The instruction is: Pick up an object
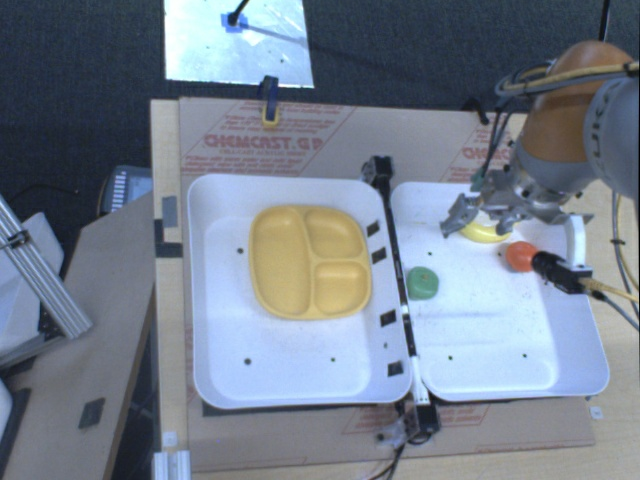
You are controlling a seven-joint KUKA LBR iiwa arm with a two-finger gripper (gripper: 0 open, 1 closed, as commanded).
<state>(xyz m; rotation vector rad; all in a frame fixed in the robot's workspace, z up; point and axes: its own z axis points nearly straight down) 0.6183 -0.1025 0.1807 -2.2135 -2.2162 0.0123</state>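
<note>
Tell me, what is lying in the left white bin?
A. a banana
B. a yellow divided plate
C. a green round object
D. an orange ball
B: the yellow divided plate, with three compartments, lies in the left bin, while the green round object and the orange object lie in the right bin.

Arm (575, 108) bent low, gripper (482, 215) pointing down-left
</note>
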